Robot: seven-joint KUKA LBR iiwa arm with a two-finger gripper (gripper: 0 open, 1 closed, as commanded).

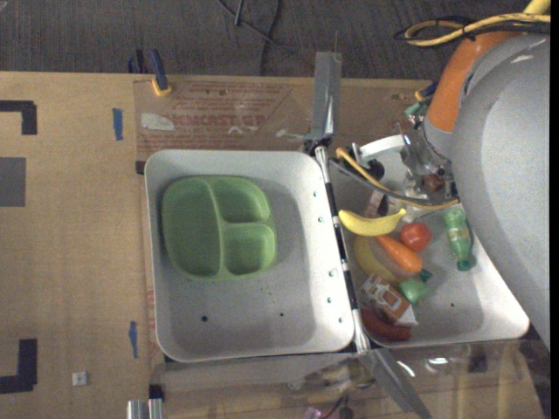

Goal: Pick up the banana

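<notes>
From above, my claw hangs in the upper part of the right bin, its grip impossible to tell, while the banana lies just below-left of it beside a carrot, tomato and green bottle.

From my remote seat, the arm runs off the frame at three o'clock and covers the right bin's far corner. The gripper is a blurred tangle; I cannot tell its fingers apart. The carton label is too small to read.
</notes>
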